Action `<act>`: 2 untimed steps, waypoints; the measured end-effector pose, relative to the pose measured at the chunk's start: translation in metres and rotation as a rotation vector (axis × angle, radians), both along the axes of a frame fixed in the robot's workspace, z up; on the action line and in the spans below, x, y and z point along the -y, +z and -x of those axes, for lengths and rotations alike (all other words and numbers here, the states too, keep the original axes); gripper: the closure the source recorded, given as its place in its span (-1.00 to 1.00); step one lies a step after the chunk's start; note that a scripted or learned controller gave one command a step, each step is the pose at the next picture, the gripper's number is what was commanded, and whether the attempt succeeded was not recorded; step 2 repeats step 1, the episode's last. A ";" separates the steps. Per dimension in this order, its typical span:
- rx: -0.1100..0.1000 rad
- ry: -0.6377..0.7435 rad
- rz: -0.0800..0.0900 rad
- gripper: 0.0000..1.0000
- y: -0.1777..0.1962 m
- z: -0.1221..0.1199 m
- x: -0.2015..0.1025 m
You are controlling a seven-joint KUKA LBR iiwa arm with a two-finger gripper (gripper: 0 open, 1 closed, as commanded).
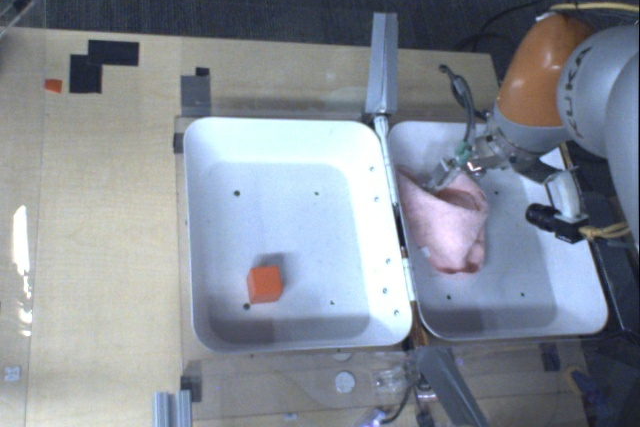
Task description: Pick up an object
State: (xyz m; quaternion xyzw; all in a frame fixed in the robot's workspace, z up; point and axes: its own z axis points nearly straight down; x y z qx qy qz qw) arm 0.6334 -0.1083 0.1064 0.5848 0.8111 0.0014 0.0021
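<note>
The grey arm with its orange band reaches in from the right and bends down over the right bin, bringing the gripper to the upper left part of that bin. The gripper's tip sits right at the top edge of a pink cloth, a soft, crumpled piece that lies against the bin's left wall and runs from near the gripper down towards the middle of the bin floor. The cloth's upper corner appears gathered up into a peak exactly where the tip meets it, so the metal and the fabric are touching there; but the fingers themselves are small, dark and partly lost against the wrist hardware and a loop of cable, and I cannot tell whether they are parted, closed together, or pinching the fabric between them. The rest of the cloth rests on the bin floor, its lower end rounded and folded over on itself. In the left bin a small orange block sits alone on the floor near the lower left quarter, well apart from the arm and from the cloth. A grey metal divider bar stands between the two bins at their far edge, on the pale wooden bench.
</note>
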 end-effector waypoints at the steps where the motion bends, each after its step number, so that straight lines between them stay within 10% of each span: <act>1: 0.009 0.060 0.001 -1.00 -0.017 0.026 0.003; 2: 0.009 0.060 0.001 -1.00 -0.017 0.026 0.003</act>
